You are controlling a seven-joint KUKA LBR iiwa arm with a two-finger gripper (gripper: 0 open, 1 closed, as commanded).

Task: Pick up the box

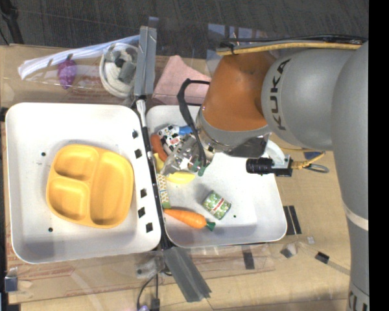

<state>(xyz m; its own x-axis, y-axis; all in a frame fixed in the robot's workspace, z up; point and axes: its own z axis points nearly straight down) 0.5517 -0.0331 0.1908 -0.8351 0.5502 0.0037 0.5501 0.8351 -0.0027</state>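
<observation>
The gripper was seen low over the left part of the right bin, close to the divider between the two bins. Whether its jaws were released or clenched could not be told, since the metal parts at the tip were too cluttered to be read, and nothing was clearly seen between them. A small yellow item lay just beneath the tip, and whether it was touched could not be told.

Further from the gripper, toward the near wall of the same bin, one box, green and white with a printed label, was seen lying tilted and apart from the gripper. One carrot lay just beyond it, near the bin's near edge. A red-orange item and a small printed packet were partly hidden on the far side of the tip.

Well to the left of the gripper, one yellow divided tray with three compartments was held in the left bin. Two bins were counted in all.
</observation>
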